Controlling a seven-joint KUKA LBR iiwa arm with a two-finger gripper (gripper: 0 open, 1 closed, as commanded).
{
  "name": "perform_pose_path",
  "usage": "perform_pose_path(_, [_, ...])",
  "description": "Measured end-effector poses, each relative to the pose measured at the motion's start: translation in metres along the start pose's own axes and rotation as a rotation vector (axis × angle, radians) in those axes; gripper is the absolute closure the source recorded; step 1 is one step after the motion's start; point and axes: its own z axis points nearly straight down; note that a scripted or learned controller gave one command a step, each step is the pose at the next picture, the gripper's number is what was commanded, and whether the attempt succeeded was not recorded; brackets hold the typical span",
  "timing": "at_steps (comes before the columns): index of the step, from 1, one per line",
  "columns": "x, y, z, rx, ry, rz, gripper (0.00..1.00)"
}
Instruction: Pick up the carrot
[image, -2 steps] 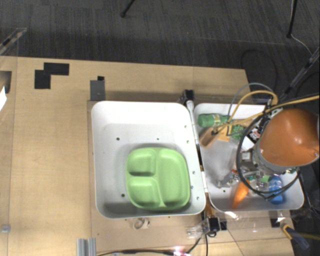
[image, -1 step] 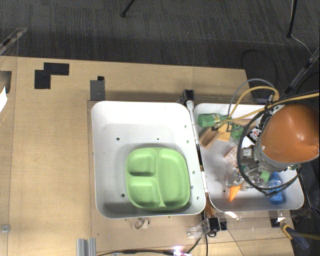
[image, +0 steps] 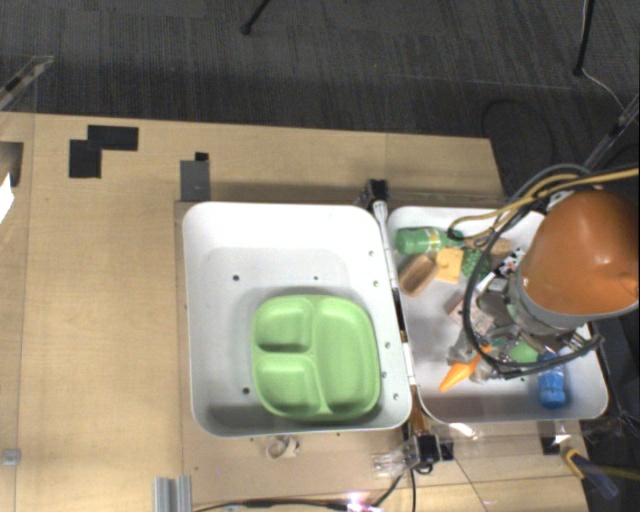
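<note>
Carrot (image: 457, 375) at lower centre of right bin (image: 590, 405), pointed tip toward lower left, thick end running up-right under the wrist hardware. Orange, small, looks like a toy/plastic piece: prob. light, stiff, smooth skin, so apt to slip or roll out of a pinch. Taper means the tip is a poor hold; best grip across the thicker part toward the middle, jaws square to the long axis.

Gripper (image: 487, 352) low over carrot's thick end, right-centre of frame, mostly hidden under orange band and cable loops. State of pincer: cannot tell; no saying whether carrot is between it or merely beneath.

Other items in right bin: green bottle (image: 418, 240) upper left of that bin, tan block (image: 418, 274) just below it, yellow piece (image: 451, 263) beside, blue item (image: 552, 387) lower right, near carrot but apart. Green bit (image: 522, 352) close by the wrist, maybe touching carrot's thick end; too crowded to be sure.

Left bin (image: 215, 250) holds green divided tray (image: 316, 352), centre of frame, well apart from the work.

Risk judged: neighbouring green bit may get nudged or caught with the carrot.
</note>
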Motion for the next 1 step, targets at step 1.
perform_pose_path(1, [0.0008,-0.0002,0.0005,0.0,0.001,0.001,0.0])
